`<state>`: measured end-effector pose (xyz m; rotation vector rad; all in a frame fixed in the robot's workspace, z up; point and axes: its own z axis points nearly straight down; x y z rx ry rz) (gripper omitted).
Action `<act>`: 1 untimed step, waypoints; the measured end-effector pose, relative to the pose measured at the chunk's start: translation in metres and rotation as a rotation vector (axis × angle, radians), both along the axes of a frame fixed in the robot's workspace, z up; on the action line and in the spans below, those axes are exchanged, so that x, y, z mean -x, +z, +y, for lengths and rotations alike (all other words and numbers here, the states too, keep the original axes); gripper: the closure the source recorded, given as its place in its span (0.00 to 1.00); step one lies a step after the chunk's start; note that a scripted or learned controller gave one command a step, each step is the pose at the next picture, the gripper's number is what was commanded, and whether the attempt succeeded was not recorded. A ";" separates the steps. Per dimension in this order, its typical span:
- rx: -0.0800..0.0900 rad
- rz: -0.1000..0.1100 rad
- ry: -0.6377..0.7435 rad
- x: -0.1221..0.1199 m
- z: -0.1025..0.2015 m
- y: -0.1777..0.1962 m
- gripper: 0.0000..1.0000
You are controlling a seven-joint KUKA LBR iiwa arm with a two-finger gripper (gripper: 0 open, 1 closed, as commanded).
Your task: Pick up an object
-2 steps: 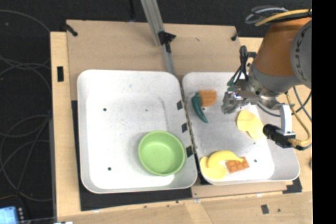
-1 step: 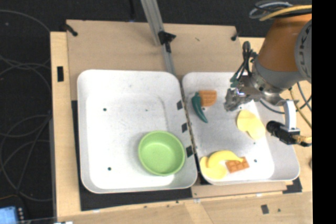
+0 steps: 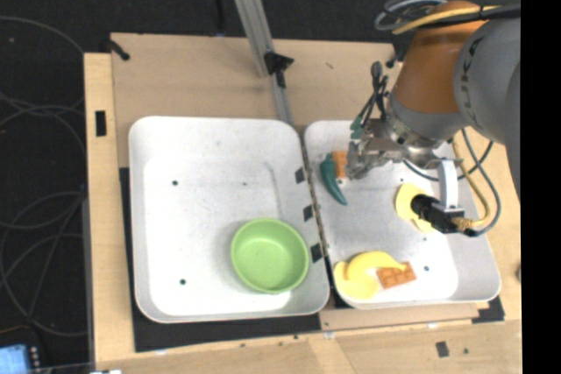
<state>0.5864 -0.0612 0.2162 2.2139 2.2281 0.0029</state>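
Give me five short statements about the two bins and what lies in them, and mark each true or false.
1. The green bowl sits in the left bin. True.
2. The green bowl stands at the far edge of its bin. False: it stands near the front edge, toward the divide between the bins.
3. A teal and orange object lies in the right bin, close to the divide. True.
4. The gripper is over the left bin. False: it is over the right bin, just beside the teal and orange object.
5. A yellow object with an orange piece at its side lies near the front of the right bin. True.
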 end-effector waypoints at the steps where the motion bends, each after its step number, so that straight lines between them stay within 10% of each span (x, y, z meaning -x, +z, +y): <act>1: -0.001 0.000 0.001 -0.022 0.051 -0.002 1.00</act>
